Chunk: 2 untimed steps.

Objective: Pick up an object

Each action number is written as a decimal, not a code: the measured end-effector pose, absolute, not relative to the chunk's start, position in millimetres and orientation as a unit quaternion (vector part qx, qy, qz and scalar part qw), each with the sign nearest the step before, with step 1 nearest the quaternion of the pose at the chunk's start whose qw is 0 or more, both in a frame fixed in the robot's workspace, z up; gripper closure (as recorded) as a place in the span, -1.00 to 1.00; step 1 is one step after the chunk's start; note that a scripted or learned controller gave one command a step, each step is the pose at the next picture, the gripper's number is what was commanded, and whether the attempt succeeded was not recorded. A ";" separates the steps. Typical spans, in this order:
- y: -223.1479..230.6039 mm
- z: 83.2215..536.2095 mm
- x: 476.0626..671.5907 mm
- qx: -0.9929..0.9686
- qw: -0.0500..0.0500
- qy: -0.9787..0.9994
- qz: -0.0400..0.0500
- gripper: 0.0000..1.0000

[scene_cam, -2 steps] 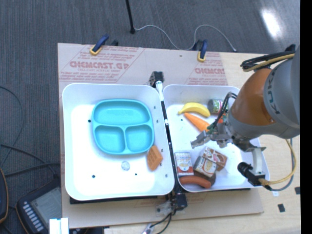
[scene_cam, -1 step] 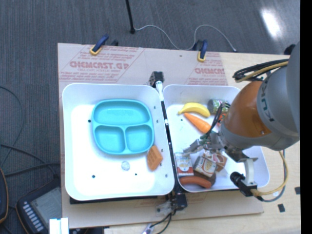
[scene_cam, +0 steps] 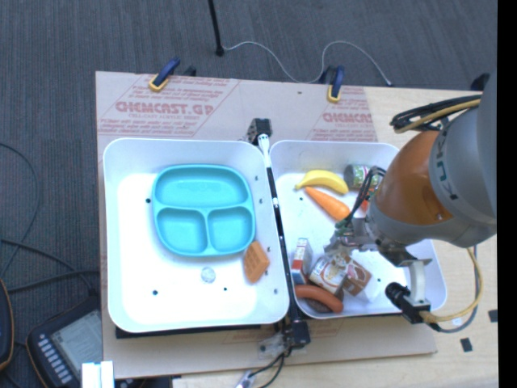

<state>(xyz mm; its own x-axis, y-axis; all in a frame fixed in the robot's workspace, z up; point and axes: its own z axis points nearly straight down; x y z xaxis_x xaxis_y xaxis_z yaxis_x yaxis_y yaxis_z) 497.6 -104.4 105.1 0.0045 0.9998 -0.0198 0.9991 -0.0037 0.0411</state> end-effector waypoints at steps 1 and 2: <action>-104.3 104.6 497.0 0.708 0.021 0.705 0.007 -1.00; -104.5 114.2 497.4 0.709 0.021 0.705 0.007 1.00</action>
